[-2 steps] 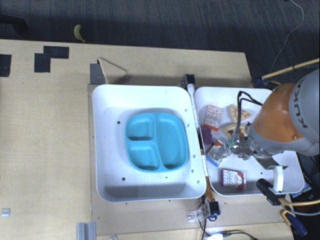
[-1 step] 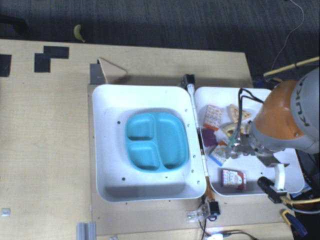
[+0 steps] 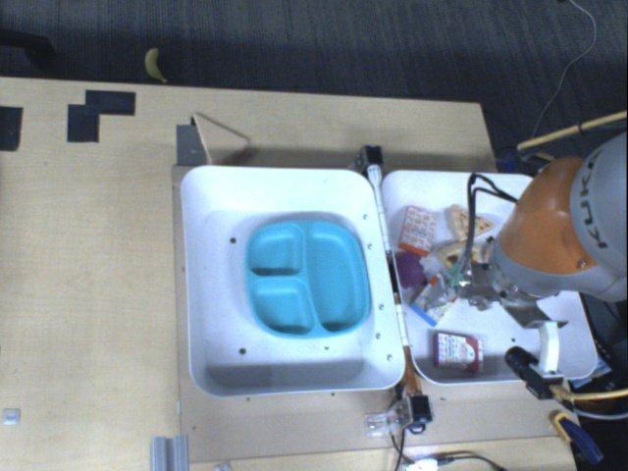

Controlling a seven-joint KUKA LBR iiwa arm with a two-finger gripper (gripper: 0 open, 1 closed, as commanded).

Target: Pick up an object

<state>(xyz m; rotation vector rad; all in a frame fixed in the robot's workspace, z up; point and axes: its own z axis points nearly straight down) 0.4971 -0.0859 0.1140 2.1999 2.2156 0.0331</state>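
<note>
- End effector [image 3: 459, 281]: lowered into the right bin [image 3: 579, 366], at the near edge of a heap of small items; the wrist and orange band [image 3: 548, 226] cover it from above, so its opening cannot be told, and no item is seen to be held.
- Candidate objects: directly beside the end effector lie a purple item [image 3: 410, 271] and a blue-and-white item [image 3: 428, 308]; beyond them, towards the bin's far wall, a red-and-white packet [image 3: 418, 226]; apart from the heap, towards the bin's near wall, a dark red packet with a white label [image 3: 457, 349].
- Left bin [image 3: 206, 292]: holds a turquoise divided tray [image 3: 306, 277] lying flat at its centre, well apart from the arm.
- Worktop [image 3: 88, 292]: pale board carrying both bins side by side.
- Step in hand (judged): the reach or descent onto the heap, the grasp itself unconfirmed.
- Next move (judged): a firm closure on a single item, probably the purple or blue-and-white one, then a straight lift clear of its neighbours; crowding makes a slipped or double grasp likely.
</note>
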